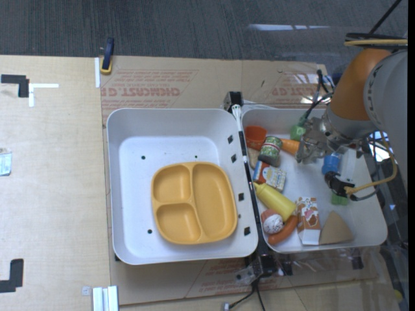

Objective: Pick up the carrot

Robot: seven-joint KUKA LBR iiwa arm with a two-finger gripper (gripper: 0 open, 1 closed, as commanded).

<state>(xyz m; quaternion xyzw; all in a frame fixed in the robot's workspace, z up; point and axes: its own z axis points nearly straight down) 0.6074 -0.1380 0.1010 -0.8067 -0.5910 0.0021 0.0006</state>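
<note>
The carrot (290,146) is a short orange piece lying in the right bin (363,241), near its back, between a green-labelled can (270,149) and my gripper (308,151). Its right end meets the gripper's left side, and a green bit (297,133) sits just behind it. The gripper is low in the bin, hanging from the grey arm with the orange band (358,86). The gripper body hides the place where it meets the carrot.
The right bin also holds an orange cup (255,135), a yellow bottle (275,199), a white ball (273,223), a sausage (283,230), a small carton (308,216), a tan wedge (336,229) and a blue object (331,163). A yellow divided plate (193,201) lies in the left bin (130,173).
</note>
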